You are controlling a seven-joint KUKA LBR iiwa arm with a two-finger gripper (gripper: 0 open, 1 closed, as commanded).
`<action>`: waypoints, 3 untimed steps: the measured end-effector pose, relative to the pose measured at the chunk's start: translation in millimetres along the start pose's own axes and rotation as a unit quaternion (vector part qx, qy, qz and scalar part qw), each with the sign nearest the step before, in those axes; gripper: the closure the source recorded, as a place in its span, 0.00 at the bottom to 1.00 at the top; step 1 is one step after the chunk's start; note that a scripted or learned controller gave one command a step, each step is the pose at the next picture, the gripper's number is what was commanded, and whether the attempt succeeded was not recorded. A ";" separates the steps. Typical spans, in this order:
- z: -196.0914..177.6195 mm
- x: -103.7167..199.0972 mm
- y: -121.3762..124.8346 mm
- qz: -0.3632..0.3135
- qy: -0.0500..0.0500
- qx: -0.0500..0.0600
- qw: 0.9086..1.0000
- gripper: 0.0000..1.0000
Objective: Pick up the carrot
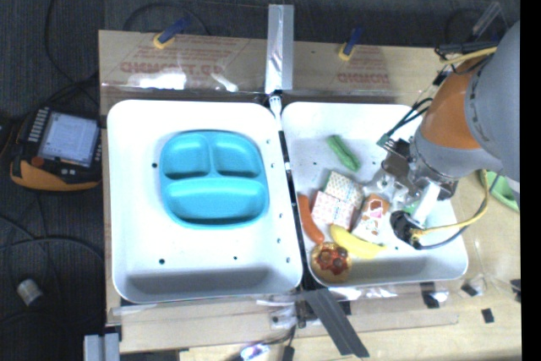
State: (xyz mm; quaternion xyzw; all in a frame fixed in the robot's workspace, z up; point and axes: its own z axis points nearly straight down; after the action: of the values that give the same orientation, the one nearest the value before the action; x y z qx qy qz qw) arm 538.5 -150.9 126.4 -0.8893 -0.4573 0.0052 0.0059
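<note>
Carrot (308, 220) lies along the left wall of your right bin (380, 124), just beside the patterned box (336, 197); expect it light, stiff and slightly slick, so grip across its middle, and further right the gripper (407, 186) hangs, open or closed you cannot tell

Carrot (308, 218) partly hidden by patterned box (336, 197), lower end perhaps under the bowl (314, 259) — unclear

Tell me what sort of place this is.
Probably a robotics lab test bench: a robot arm reaches over the right bin, which holds toy food such as a carrot and a banana, and a handheld pendant lies on the carpet.
</note>
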 end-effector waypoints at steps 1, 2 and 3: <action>-44.2 -58.9 31.9 -0.075 0.000 -0.007 0.997 1.00; 7.9 -55.9 9.5 -0.004 0.012 -0.023 1.000 1.00; -184.7 -44.2 26.0 0.031 -0.002 -0.006 1.000 1.00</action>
State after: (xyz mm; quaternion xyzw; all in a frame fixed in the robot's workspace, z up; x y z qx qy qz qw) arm 536.6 -203.1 310.9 -0.9029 -0.4299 0.0043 0.0001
